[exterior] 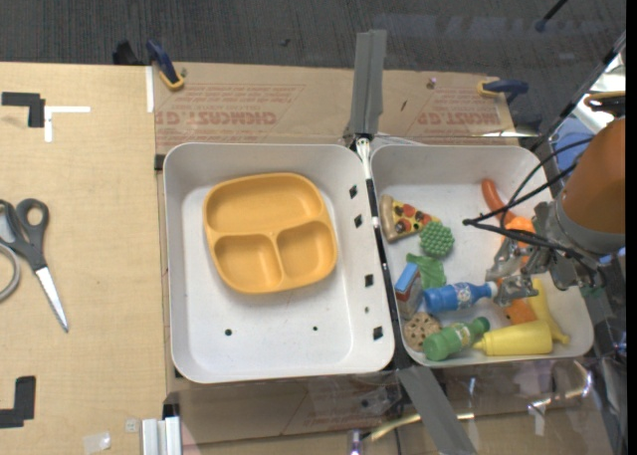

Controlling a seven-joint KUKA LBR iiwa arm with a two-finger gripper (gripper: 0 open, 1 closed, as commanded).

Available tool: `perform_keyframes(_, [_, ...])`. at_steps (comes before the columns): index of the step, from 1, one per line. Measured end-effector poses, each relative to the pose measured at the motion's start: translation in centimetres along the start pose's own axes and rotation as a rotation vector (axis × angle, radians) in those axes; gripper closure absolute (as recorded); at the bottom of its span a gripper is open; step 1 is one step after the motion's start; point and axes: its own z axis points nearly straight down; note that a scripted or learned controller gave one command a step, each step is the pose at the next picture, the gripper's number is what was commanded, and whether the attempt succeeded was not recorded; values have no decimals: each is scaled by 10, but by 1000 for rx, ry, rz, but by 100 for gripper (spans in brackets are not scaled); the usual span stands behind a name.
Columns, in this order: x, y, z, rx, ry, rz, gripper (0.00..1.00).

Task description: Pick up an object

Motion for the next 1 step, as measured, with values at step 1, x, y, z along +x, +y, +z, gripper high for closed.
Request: perform_keyframes(1, [0, 0, 0, 0, 0, 0, 0])
